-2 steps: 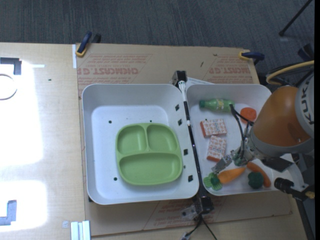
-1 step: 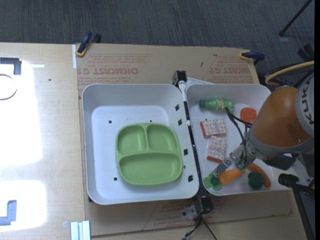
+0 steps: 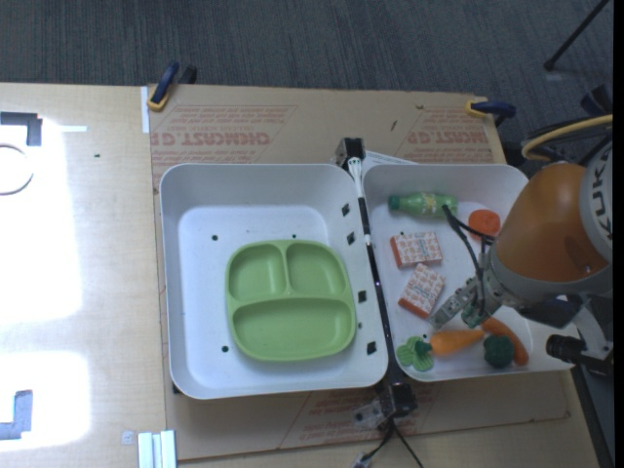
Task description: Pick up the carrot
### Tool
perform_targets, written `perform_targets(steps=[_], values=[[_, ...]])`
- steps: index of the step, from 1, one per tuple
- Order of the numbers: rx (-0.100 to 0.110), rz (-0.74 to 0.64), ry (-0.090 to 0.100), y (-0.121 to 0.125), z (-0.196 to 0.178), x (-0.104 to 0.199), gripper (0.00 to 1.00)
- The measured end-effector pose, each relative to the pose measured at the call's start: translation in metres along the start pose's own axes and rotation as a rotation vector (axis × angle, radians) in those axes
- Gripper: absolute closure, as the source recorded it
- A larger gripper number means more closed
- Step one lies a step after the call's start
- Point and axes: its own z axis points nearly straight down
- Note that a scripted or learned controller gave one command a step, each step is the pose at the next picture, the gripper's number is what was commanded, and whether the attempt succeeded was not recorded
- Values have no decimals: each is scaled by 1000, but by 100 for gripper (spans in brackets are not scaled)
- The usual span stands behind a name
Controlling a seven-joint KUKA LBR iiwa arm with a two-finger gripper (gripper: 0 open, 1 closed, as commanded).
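Robot lab: clamped bench (image 3: 78, 261), bins (image 3: 185, 291)

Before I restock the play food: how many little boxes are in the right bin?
2. One box sits mid-bin below the green bottle; the other box lies just below it. The arm may hide more.

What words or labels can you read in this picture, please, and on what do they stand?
"COMCAST GP", roughly: red print, upside down and blurred, on the cardboard sheet behind the left bin.
The same print, blurred, behind the right bin.
Two red-patterned boxes: print too small to read.
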Motion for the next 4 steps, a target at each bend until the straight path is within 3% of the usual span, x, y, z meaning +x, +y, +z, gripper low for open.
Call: perform_targets(steps=[1,2,3,4], values=[[0,-1,0,0,0,0,0],[3,-57,3,1,10,5,0],[1,-53,1,2,0,4,100],[1,274,0,15,-91,21,100]])
